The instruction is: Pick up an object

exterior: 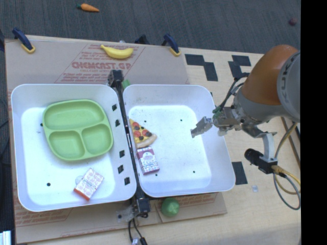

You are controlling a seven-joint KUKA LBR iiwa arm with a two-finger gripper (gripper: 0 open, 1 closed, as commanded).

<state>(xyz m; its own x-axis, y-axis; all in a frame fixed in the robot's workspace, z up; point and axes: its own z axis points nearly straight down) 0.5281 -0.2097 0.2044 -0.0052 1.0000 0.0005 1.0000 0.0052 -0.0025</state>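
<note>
2 white bins sit side by side on the tabletop. The end effector [200,128] hangs over the right bin's [173,93] right edge; whether it is wide or narrow cannot be told. Against that bin's left wall lie a pizza slice [140,132] and a small red-and-white carton [148,162]. The left bin [20,137] carries a green divided plate [76,129] and another carton [88,183] near its front edge.

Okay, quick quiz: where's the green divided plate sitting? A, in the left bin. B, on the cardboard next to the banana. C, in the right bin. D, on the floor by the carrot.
A: the green divided plate lies flat inside the left bin, above a small red and white packet.
</note>
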